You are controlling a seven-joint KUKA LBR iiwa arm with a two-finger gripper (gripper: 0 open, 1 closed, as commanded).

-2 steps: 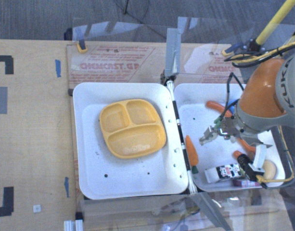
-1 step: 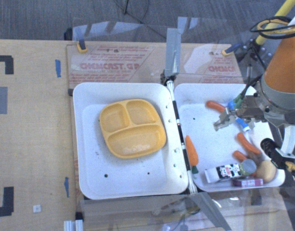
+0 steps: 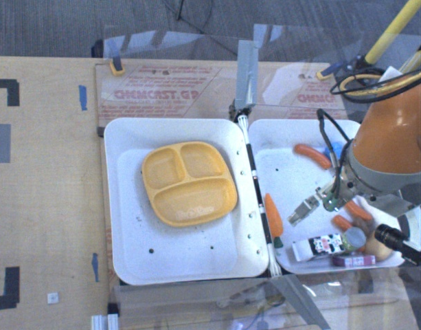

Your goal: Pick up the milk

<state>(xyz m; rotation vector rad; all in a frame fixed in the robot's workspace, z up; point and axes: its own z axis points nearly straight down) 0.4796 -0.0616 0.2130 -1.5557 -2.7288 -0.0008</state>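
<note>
- Over rt bin [image 3: 292, 137], I see gripper [image 3: 308, 207] hovering, fingers apart, grasping nothing.
- Milk [image 3: 325, 245] lies on its side at bin's front edge, just below gripper, not touching.
- Carrot [image 3: 272, 214] left of gripper.
- Yellow plate [image 3: 189, 183] in left bin [image 3: 128, 198].

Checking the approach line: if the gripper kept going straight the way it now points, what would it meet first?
The gripper points down-left toward the carrot by the bin's left wall; probably bare floor or that carrot first, not the milk. Depth is unclear.
</note>
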